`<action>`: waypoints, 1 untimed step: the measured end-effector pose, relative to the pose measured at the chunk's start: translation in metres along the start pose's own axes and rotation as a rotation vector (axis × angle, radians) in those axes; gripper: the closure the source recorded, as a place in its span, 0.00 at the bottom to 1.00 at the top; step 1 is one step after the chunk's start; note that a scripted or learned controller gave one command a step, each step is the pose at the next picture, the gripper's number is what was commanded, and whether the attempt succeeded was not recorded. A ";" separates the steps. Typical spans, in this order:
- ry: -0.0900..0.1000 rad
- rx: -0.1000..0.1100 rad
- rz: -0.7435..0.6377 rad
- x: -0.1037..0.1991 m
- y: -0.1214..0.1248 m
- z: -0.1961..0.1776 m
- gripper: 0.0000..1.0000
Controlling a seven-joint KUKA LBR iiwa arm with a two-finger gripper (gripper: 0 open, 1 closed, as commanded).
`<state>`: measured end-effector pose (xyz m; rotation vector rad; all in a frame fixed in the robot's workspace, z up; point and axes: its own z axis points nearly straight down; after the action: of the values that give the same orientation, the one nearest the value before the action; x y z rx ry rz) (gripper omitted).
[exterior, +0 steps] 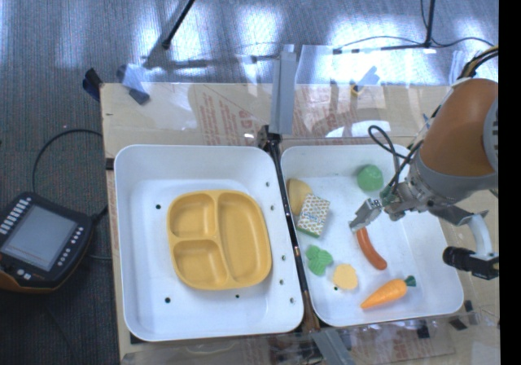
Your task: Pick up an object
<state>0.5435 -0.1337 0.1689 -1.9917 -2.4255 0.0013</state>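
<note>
Two white bins are sitting side by side on the bench. The left bin (138,184) is holding a yellow divided tray (219,238), three compartments, lying flat near the bin's middle. The right bin (440,282) is carrying the loose items: a pale yellow piece (298,193) against its left wall, a patterned green-and-white packet (314,216) leaning just beside that piece, a small green leafy toy (319,259) below the packet, a round yellow-orange piece (346,276) near the leafy toy, a green ball-like object (369,177) toward the far side, a red-orange sausage (372,248) lying at a slant in the middle, and an orange carrot (385,292) with a green top near the front wall. The arm (456,143) is reaching in from the right, orange band bulking over the bin's right edge (it is hiding part of that corner). The gripper (365,215) is hanging low over the bin, its tip just above the upper end of the sausage, close to it; whether they are touching I cannot tell. Nothing is showing between the fingers, and whether they are spread or pressed together I cannot tell at this angle. A handheld pendant (37,239) with a screen is lying on the floor at left.
</note>
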 end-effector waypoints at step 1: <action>0.002 0.003 -0.030 -0.013 -0.001 0.084 0.00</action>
<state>0.5443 -0.1464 0.0847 -1.9522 -2.4527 0.0031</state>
